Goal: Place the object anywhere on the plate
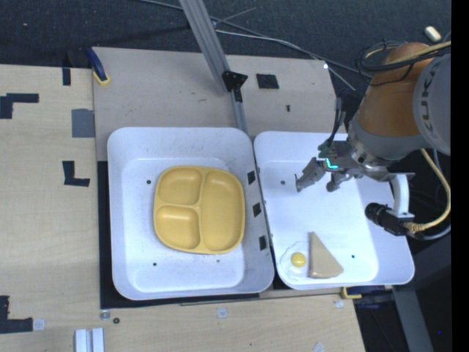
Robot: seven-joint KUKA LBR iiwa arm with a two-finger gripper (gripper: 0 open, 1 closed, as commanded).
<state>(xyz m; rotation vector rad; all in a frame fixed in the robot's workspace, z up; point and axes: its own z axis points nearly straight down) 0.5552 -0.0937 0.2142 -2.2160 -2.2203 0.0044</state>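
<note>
My gripper (320,177) hung open and empty over the right bin (282,149), well apart from the tan wedge (322,259) beside the fried egg (297,259), and I judged its sloped faces might slip my grasp short of the yellow plate (198,209).

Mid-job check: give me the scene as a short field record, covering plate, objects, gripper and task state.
plate: yellow divided plate in the left bin, nothing on it
objects: tan wedge and small yellow round piece side by side at the near edge of the right bin
gripper: gripper open over the far part of the right bin, holding nothing, apart from both objects
task state: not yet done
</note>
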